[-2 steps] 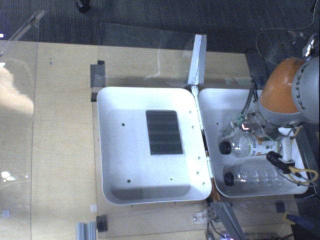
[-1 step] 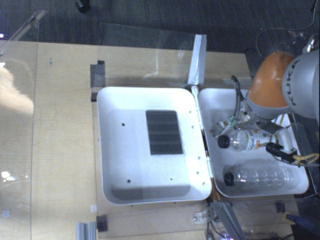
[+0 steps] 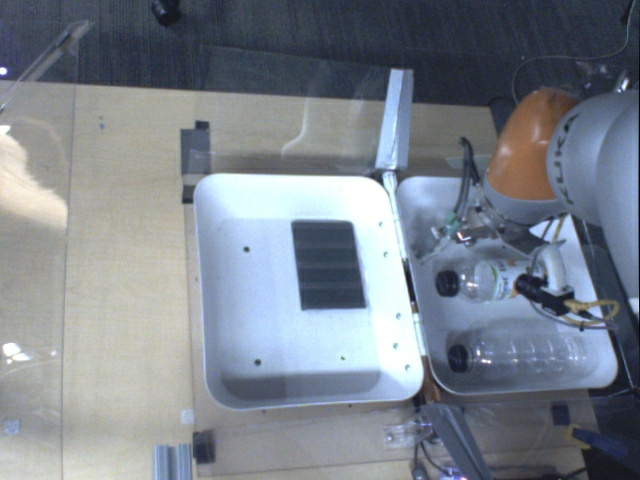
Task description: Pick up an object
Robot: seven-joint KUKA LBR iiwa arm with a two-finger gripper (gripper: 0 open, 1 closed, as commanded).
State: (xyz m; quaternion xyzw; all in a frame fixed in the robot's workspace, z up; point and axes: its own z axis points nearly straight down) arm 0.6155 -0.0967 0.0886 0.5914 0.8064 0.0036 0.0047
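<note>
In the right bin point(image 3: 425, 203) lie two clear plastic bottles on their sides. The small bottle point(image 3: 485, 281) has a black cap pointing left. The larger bottle point(image 3: 525, 354), also black-capped, lies along the bin's near wall. My gripper point(image 3: 455, 232) hangs low over the far part of this bin, just above and behind the small bottle; nothing shows between its tips. The grey arm with its orange band point(image 3: 530, 158) hides the bin's far right corner.
The left bin point(image 3: 230, 298) holds a dark ribbed rectangular block point(image 3: 328, 265) near its middle. A thin divider point(image 3: 405, 268) separates the two bins. A metal post point(image 3: 394, 128) stands behind them on the wooden bench.
</note>
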